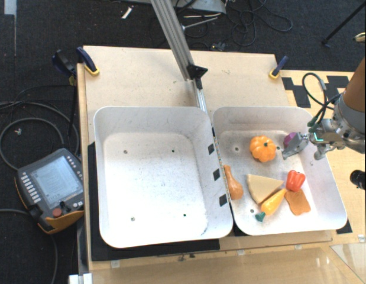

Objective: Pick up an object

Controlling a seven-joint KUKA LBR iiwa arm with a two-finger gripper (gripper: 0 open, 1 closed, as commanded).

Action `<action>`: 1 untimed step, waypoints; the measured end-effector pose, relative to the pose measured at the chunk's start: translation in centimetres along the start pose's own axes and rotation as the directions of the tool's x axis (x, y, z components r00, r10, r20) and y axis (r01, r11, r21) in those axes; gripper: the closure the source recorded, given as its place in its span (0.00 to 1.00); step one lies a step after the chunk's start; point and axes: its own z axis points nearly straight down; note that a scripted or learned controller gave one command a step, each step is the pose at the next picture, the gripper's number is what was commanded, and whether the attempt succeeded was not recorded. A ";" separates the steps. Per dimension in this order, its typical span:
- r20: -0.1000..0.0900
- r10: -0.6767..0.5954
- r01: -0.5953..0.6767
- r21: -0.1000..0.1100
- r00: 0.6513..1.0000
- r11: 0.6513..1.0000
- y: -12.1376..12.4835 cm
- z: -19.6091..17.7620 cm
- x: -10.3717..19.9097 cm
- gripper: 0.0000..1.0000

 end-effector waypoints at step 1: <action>0.001 0.001 -0.001 -0.003 1.000 1.000 0.1 -0.2 0.0 0.00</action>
